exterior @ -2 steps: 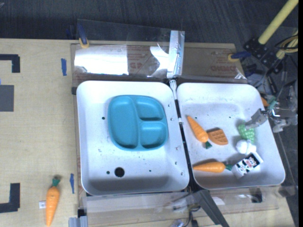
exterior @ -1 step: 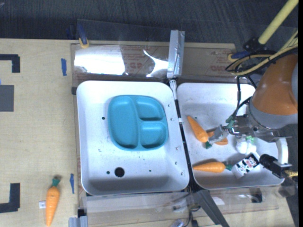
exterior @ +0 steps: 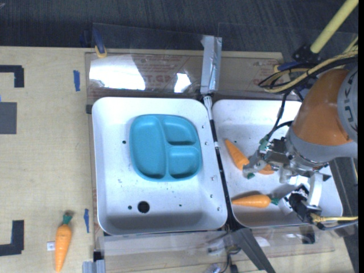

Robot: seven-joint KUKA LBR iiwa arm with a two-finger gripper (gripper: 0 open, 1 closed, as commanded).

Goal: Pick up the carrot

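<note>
From the single overhead view we see two shallow white bins side by side on the table [exterior: 40, 152]. The left bin [exterior: 108, 169] carries a blue divided plate [exterior: 166, 147], which sits near its middle. The right bin [exterior: 250, 115] is where the arm [exterior: 324, 112] reaches in from the right, its orange band above the wrist.

Two carrots lie in the right bin. The upper carrot [exterior: 235, 153] lies at a slant near the bin's left wall, its thick end pointing toward the pincer [exterior: 256, 166]. The lower carrot [exterior: 251, 200] lies almost level along the bin's near side, its green top toward the right. A third carrot [exterior: 62, 240] lies well apart on the bare table at lower left, outside both bins, so we judge it is not the one being sought.

The pincer hangs low over the right bin, just beside the lower end of the upper carrot, which suggests that carrot is the target. We cannot tell whether the pincer is apart or together, since wrist hardware and cables crowd it, and we see no carrot plainly held. An orange patch shows just right of the pincer, but we cannot tell what it is.
</note>
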